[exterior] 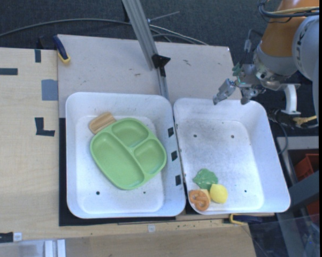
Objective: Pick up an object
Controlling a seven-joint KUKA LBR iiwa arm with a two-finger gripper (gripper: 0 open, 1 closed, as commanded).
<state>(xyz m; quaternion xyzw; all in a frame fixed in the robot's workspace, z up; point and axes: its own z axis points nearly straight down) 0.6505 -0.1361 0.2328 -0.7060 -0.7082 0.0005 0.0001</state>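
Near edge: an orange pretzel-like piece (199, 199), a yellow lemon-shaped toy (219, 193) and a green leafy piece (205, 178) huddle in the near-left corner of the right bin (257, 143), touching one another.
Left bin: beside the right bin, the left bin (75, 143) carries a green divided plate (128, 152), with a tan toy (101, 122) at the plate's far-left edge.
My gripper: my gripper (231, 91) hangs above the far rim of the right bin, fingers spread apart and holding nothing.
My arm: I reach in from the right of the right bin, orange band (284, 20) above the wrist, tool tipped down toward the bin's far wall.
Task thing: any of the three toys would do; all lie well apart from my gripper, diagonally across the right bin.
Risk: the toys are packed tight against the bin's sloped corner, so I judge my fingers may strike the wall or rim, or nudge a neighbour and close on air.
Risk, second: the lemon-shaped toy looks rounded and could slip out sideways.
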